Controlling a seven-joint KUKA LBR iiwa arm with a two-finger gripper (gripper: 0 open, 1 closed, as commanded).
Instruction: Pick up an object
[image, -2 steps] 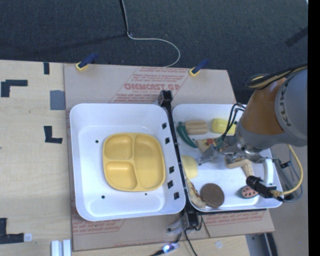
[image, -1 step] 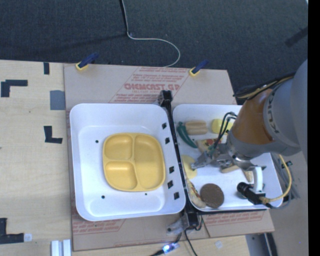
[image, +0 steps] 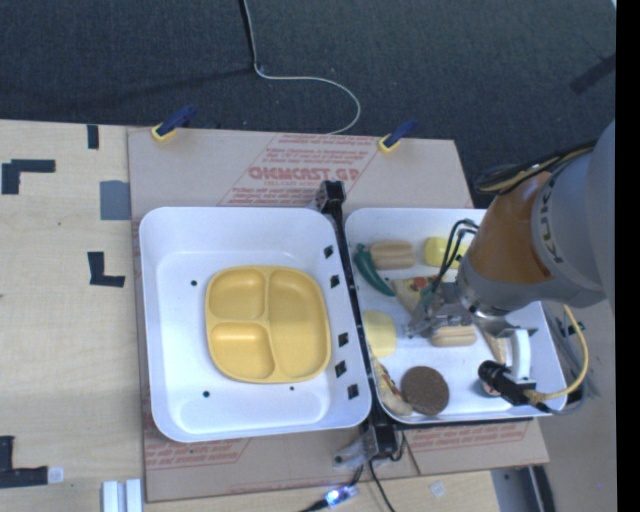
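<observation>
Cardboard (image: 300, 175) on wood bench (image: 60, 300), dark carpet (image: 120, 50) far; gripper (image: 428, 318) in right bin (image: 545, 330), grip state unclear

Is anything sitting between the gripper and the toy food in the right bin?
Nothing visible. The gripper is already down among the pieces in the right bin, right beside the tan bread-like piece, with the pale yellow piece just to its left.

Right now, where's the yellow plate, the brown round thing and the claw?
yellow plate (image: 268, 323), camera view, on its middle ridge.
brown round thing (image: 425, 389), camera view, on its flat top.
claw (image: 428, 318), camera view, between its fingertips.
</observation>
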